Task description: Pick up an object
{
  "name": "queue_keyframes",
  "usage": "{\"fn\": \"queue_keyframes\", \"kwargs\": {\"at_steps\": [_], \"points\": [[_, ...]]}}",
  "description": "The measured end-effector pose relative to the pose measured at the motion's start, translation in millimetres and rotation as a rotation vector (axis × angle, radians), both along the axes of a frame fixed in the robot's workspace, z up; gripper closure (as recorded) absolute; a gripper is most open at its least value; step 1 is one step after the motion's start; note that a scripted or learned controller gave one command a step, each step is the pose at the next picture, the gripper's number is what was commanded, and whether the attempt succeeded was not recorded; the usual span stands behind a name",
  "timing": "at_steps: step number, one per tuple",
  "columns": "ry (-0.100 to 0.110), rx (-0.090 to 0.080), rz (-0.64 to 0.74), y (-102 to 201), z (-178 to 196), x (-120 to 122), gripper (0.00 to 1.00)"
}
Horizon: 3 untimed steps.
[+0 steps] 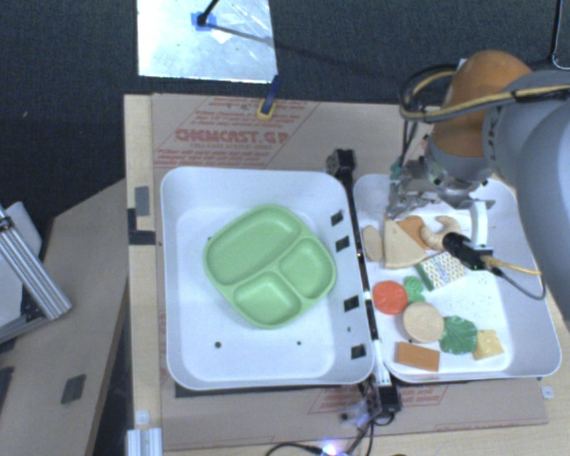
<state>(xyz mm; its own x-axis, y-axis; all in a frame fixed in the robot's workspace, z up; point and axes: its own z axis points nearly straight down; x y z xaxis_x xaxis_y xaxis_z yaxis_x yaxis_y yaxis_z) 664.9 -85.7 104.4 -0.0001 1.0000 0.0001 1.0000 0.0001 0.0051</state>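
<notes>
Tool [408,200] low at the far end of the right bin [540,335], grip state not discernible, nothing seen held; left bin [185,350] carries a green divided plate [269,264], while toy food pieces [427,321] lie loose, so pickup appears outstanding.

Single fixed camera, mounted above the bench [142,255], looking down at a slant. Both white bins in frame side by side: left bin [185,350] near centre, right bin [532,345] toward the right edge. Far end of bench at top of frame, near end at bottom. Arm [513,112] enters from the right, close to the lens and large. Medium distance; bench margins and dark floor [47,84] visible around
</notes>
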Motion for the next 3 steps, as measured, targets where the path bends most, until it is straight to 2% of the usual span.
{"fn": "queue_keyframes", "kwargs": {"at_steps": [1, 2, 3], "points": [[0.000, 0.000, -0.001, -6, 56, -7, 1.00], [-0.004, -0.001, 0.004, -10, 120, 0, 1.00], [0.002, 0.000, 0.004, -10, 120, 1, 1.00]]}}
